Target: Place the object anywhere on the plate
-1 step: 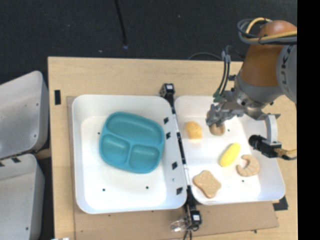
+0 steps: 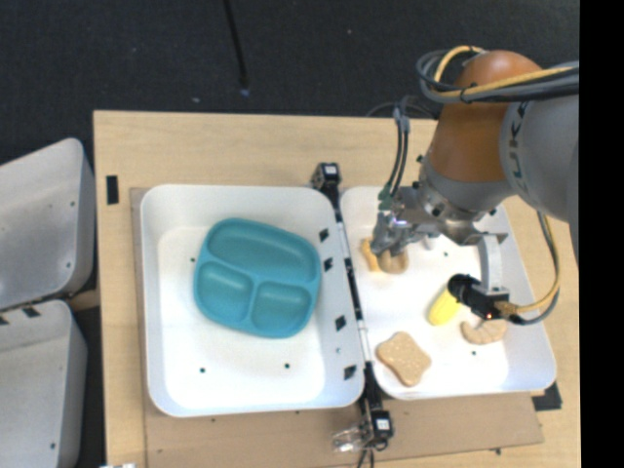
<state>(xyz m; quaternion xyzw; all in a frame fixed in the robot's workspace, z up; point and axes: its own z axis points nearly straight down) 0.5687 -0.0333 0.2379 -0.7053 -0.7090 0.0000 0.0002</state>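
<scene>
Reaching in from the right, the grey arm (image 2: 546, 154) with its orange band brings the claw (image 2: 392, 242) down over the far left part of the right bin (image 2: 531, 364), close to the wall that the two bins share. Directly below the claw lies a small tan piece (image 2: 383, 262), and the claw's tip meets or overlaps the top of it. From this slanted angle it cannot be told how far open the claw stands, nor whether it has hold of the piece or only rests above it. The tan piece lies on the floor of the right bin, not on the plate. The teal plate (image 2: 258, 279), with three compartments, lies in the middle of the left bin (image 2: 166, 369), well apart from the claw, with the bin wall between them. Also in the right bin are a yellow thing (image 2: 442, 311) near its middle, a toast-shaped slice (image 2: 404, 357) at the near left, and a pale brown bit (image 2: 485, 334) to the right of the yellow one. Both bins sit on the wooden tabletop (image 2: 117, 154).
</scene>
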